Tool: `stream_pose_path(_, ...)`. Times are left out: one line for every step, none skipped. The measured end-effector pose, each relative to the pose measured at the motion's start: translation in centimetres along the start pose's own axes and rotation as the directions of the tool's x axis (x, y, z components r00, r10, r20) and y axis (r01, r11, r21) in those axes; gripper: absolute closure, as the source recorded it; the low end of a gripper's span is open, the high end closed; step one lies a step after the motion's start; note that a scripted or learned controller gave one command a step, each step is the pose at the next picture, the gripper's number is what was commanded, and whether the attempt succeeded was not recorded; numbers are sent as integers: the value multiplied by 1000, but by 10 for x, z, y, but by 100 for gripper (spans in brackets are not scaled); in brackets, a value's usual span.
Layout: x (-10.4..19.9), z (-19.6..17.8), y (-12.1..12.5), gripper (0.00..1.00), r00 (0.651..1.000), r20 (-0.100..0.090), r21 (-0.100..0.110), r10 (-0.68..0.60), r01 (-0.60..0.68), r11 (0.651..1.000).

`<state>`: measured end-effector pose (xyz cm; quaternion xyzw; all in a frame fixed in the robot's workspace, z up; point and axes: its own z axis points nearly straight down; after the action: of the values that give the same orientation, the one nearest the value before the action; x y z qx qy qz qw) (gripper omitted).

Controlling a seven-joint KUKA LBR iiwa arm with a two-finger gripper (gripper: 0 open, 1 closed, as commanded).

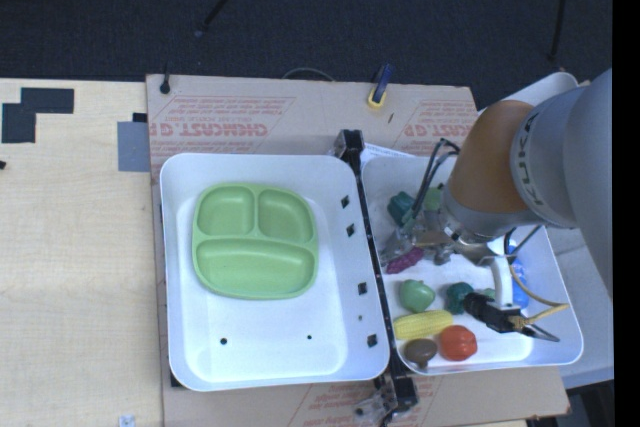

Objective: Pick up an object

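Note:
My gripper (412, 241) reaches down into the right bin (560, 265), near its left wall. A purple object (404, 262) lies just under and in front of the gripper, touching it or very close. A teal object (402, 207) sits just behind the gripper. Nearer the front lie a light green round object (417, 295), a dark green object (459, 295), a yellow corn cob (423, 323), a brown object (420, 351) and a red tomato (458, 343). The wrist hides the middle of the bin.
The left bin (200, 345) holds a light green divided plate (255, 241). A black divider (365, 255) runs between the two bins. Cardboard lies beneath both bins, with a blue and yellow clamp (379, 87) at its back edge.

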<state>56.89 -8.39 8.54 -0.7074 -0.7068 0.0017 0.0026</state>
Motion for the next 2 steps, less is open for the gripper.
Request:
stream_pose_path(-1,-14,2,100,1000,-1,-5,7,-7,1000)
stream_pose_path(-4,-57,6,100,1000,1,-7,1,-1,1000)
